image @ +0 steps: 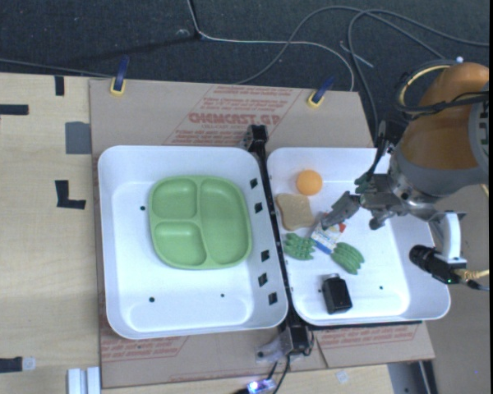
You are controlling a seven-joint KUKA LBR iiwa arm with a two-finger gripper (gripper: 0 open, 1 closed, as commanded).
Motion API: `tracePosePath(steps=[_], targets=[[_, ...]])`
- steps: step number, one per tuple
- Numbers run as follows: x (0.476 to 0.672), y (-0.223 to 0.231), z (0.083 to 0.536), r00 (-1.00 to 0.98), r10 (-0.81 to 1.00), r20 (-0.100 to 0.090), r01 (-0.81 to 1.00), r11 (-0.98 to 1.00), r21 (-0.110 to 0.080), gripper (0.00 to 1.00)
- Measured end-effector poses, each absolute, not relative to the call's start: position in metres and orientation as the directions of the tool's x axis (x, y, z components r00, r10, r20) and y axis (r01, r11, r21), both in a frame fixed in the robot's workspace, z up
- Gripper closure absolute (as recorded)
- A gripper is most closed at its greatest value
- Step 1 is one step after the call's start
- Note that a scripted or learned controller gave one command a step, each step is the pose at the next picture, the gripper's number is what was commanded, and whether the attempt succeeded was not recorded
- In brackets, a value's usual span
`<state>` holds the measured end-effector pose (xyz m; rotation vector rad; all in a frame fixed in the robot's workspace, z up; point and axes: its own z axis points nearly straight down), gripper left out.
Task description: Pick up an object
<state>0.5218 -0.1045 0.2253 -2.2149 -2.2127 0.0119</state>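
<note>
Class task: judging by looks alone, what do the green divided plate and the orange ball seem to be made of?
Green divided plate: probably moulded plastic, matte; even colour, soft rounded compartment ridges. Orange ball: possibly plastic or foam; smooth, uniform colour, too small to tell.

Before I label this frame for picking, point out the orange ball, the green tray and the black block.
Ball (309,181), camera view, middle of its orange top.
Tray (201,222), camera view, on the ridge where its compartments meet.
Block (337,294), camera view, middle of its black top face.

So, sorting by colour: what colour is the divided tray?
Light green, clearest in the camera view, lying in the left bin.
</note>
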Motion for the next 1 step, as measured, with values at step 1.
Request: tracePosePath(steps=[1], targets=[[0.5242, -0.1044, 0.2305, -0.002, 1.0, 0.001, 1.0, 0.002, -0.002, 0.0]])
